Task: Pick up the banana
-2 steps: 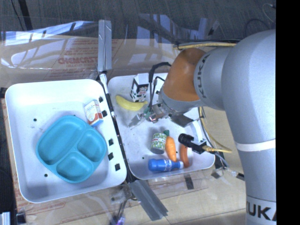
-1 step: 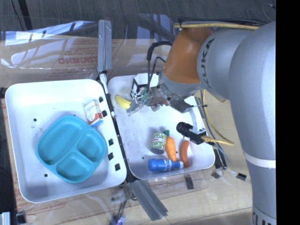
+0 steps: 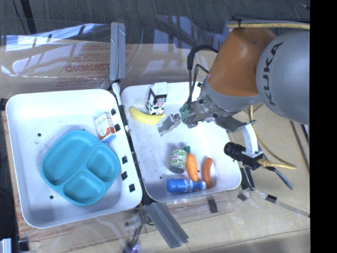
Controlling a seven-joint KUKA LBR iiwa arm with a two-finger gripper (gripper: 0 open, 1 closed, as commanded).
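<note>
Two shallow white bins side by side on the bench, left bin [image 3: 21, 141] and right bin [image 3: 227, 181], rims meeting along a central divide. Grey arm [image 3: 263, 73] with orange band reaching in from the right, over the right bin's upper right part. Blue divided tray [image 3: 79, 167] filling much of the left bin's floor, small red-and-white can [image 3: 105, 125] just beside its upper right corner, near the divide. Open white floor across the middle of the right bin, between banana and the cluster at the near wall: green can [image 3: 178, 159], carrot [image 3: 191, 165], sausage [image 3: 208, 172], blue bottle [image 3: 185, 185]. Gripper [image 3: 171, 123] low over the bin, just right of the banana; fingers' state: cannot tell. Banana [image 3: 146, 116] yellow, curved, lying flat near the right bin's upper left corner, just beside a small black-and-white carton [image 3: 157, 99], close to the far wall.
</note>
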